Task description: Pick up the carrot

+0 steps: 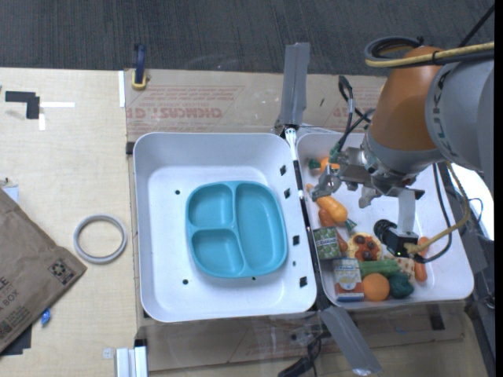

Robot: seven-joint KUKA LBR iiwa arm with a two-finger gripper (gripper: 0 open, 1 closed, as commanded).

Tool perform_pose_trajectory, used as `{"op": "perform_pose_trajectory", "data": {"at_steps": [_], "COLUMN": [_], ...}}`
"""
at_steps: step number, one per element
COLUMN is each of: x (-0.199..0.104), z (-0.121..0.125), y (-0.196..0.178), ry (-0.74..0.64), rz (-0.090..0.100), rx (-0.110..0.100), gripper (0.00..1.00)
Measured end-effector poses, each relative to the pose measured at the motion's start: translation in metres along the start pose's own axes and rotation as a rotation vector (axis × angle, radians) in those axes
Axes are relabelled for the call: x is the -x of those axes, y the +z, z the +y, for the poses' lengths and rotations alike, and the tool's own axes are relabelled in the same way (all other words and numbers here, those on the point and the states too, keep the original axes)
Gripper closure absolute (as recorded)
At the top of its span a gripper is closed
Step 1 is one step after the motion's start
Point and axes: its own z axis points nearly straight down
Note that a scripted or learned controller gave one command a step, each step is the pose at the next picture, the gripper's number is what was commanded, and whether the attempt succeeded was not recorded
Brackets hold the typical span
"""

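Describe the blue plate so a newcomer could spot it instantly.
Start at the left bin, the larger-looking of the two white bins. The blue plate lies flat in its middle. It is a turquoise, rounded-rectangle tray split into three compartments, while the small food toys are piled in the right bin.

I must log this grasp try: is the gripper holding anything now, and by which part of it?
It cannot be told. The gripper hangs low over the right bin, near an orange toy, but the wrist hides its tips, and no thing shows between them.
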Motion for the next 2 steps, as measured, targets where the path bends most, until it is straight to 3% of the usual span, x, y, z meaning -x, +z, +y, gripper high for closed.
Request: {"op": "perform_pose_trajectory", "data": {"at_steps": [1,2], "x": [0.045,0.097], "z": [0.037,-0.004], "y": [-0.001,0.096], "ry": [-0.291,-0.359], "rz": [-0.001,0.000], "rx": [0.004,0.002], "gripper": [0.00,0.00]}}
